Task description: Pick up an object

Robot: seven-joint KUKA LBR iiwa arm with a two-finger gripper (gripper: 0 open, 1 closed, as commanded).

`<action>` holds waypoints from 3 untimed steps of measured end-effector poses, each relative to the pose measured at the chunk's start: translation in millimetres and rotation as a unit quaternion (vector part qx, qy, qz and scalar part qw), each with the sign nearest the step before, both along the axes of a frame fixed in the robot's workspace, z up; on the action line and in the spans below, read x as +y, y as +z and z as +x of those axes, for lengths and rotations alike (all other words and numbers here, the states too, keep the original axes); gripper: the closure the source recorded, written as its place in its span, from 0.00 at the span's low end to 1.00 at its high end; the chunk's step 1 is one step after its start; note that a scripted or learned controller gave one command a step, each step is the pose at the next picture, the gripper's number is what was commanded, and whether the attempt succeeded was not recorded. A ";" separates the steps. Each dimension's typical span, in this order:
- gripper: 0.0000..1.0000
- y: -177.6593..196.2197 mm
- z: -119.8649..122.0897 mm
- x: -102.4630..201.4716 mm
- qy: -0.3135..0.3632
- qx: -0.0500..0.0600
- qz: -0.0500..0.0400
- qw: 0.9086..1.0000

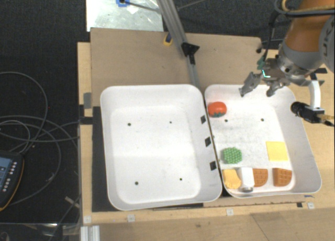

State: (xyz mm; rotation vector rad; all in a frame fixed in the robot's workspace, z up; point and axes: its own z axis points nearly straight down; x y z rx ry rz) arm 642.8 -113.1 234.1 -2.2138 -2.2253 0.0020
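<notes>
Room: a dark carpet floor with black cables on the left, and a shiny sheet at the top.
Desk (pixel 136 57): a flat brown top that carries two white bins side by side.
Left bin (pixel 152 146): it has a bare white floor with a few small dark dots.
Right bin (pixel 251 125): it holds all the toys. A red tomato (pixel 217 109) sits near the top left corner. A green bumpy ball (pixel 231 155) lies lower down by the left wall. A yellow square (pixel 277 150) lies near the right wall.
Bottom row: an orange-yellow piece (pixel 231 178), a white tube (pixel 246 178), a brown piece (pixel 260 176) and a waffle (pixel 282 176) lie close together along the near wall.
Arm: it is grey and orange and comes in from the right.
Gripper (pixel 259 84): it hangs over the top edge of the right bin. Its two fingers are spread apart and hold nothing.
Thing to pick: any toy will do. The tomato is nearest, down and left of the gripper.
What could go wrong: the tomato is round, so it could roll away if one finger bumps it first.
Another risk: the tomato is close to the bin wall, so a finger could hit the wall.
Also: the bottom toys are packed tight, so the gripper could push two at once and grab none.
</notes>
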 end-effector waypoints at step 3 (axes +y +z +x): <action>0.00 -109.0 7.5 0.2 -0.001 -0.002 -0.003 1.000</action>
